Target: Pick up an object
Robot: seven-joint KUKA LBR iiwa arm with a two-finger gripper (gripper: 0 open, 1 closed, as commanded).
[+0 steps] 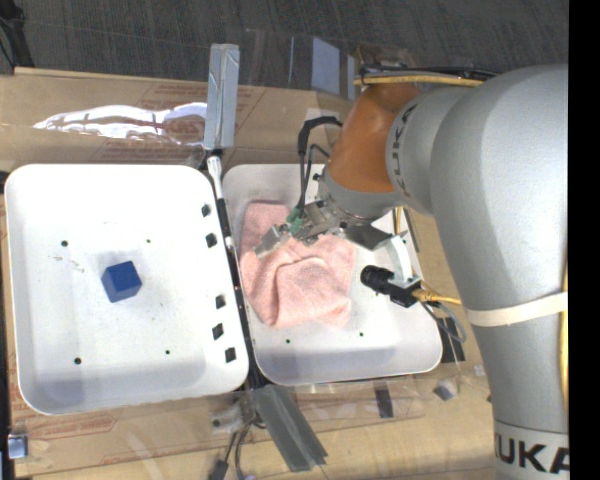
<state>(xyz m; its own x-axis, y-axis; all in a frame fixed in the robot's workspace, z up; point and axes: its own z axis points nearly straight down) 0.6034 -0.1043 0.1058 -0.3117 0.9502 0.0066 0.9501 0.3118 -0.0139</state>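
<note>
Two white bins sit side by side. Your pink cloth (298, 276) lies crumpled in the right bin (400, 353), toward its 9 o'clock side. The gripper (292, 228) sits over the cloth's 12 o'clock edge, but its tips blur into the folds, so you cannot tell their spread. A blue cube (121, 280) rests in the left bin (40, 368). The grey arm (490, 218) hides the right bin's 3 o'clock rim.

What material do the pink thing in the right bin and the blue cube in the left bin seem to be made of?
Pink cloth: looks like soft terry fabric, matte, judging by its folds and fuzzy, rumpled surface. Blue cube: probably foam or plastic, matte; its flat faces and crisp edges show no gloss, so the look leaves this open.
</note>
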